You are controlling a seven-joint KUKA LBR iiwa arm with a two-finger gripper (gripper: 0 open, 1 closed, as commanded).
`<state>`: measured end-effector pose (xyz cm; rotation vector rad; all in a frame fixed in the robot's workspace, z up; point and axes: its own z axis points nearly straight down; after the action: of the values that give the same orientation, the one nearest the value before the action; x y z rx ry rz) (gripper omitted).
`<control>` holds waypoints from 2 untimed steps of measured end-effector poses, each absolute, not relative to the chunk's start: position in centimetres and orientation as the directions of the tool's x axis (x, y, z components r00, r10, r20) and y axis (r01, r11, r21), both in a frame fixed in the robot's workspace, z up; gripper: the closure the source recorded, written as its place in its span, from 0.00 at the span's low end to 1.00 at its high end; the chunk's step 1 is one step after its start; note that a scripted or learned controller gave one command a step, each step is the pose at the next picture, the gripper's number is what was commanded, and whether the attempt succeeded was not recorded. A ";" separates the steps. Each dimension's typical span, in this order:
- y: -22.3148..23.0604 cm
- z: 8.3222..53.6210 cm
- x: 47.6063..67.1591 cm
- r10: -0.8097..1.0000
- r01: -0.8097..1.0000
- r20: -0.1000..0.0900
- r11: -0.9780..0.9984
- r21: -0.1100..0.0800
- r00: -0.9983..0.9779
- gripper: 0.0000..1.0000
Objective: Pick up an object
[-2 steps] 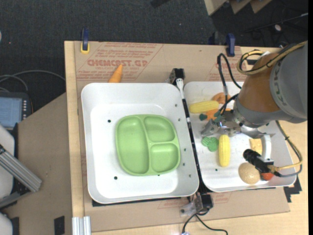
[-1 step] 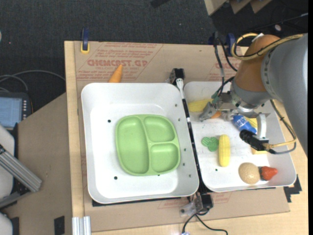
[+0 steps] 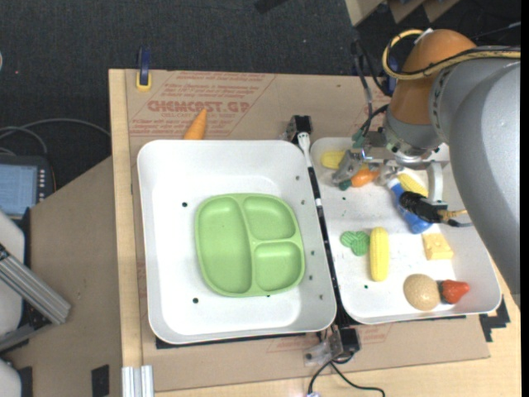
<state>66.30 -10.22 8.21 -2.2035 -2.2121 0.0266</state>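
Left bin (image 3: 157, 222): divided plate (image 3: 248, 244) at centre. Right bin (image 3: 475, 292): corn cob (image 3: 378, 253) mid-floor, cheese wedge (image 3: 437, 246) to its right, gripper (image 3: 357, 170) behind.

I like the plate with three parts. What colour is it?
Light green. The divided plate lies in the left white bin, seen clearly in the camera view.

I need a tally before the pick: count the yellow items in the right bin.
3, maybe more hidden under the arm: a corn cob at bin centre, a cheese wedge to its right, and a yellow piece at the back left corner.
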 end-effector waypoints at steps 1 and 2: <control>-10.2 9.1 66.1 1.000 1.000 0.002 -0.002 -0.028 0.002 1.00; -4.7 19.0 59.8 1.000 1.000 0.003 0.004 -0.001 -0.004 1.00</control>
<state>59.75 -4.74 18.97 -2.2147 -2.2236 -0.0022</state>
